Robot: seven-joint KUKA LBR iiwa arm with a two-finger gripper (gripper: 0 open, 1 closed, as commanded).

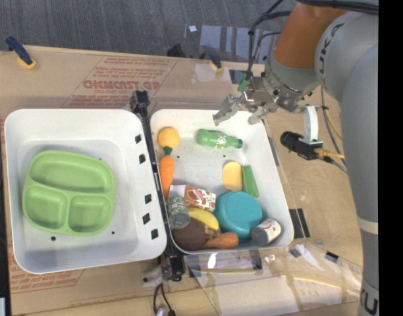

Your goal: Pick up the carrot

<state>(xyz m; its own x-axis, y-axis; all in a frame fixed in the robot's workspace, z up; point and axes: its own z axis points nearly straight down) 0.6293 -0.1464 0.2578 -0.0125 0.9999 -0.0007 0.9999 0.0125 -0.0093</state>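
Looking down on the counter, I found the carrot (166,170) lying against the left wall of the right bin (275,176), near the middle of the frame, its long axis running roughly top to bottom with a yellow round fruit (168,137) just above its upper end and a small printed packet (199,197) near its lower end. The gripper (241,110) hung over the bin's upper rim, toward the upper right, well apart from the carrot; its jaws stood spread wide with nothing between them. I judged the carrot to be a toy: light, stiff, smooth-skinned and likely a little slippery, so not fragile but apt to squirt out of a careless pinch. The best hold looked to be across its thicker middle, jaws closing across its width. The bin wall beside it left little room for one finger, which I reckoned the chief risk. A green bottle (218,139) lay between gripper and carrot.
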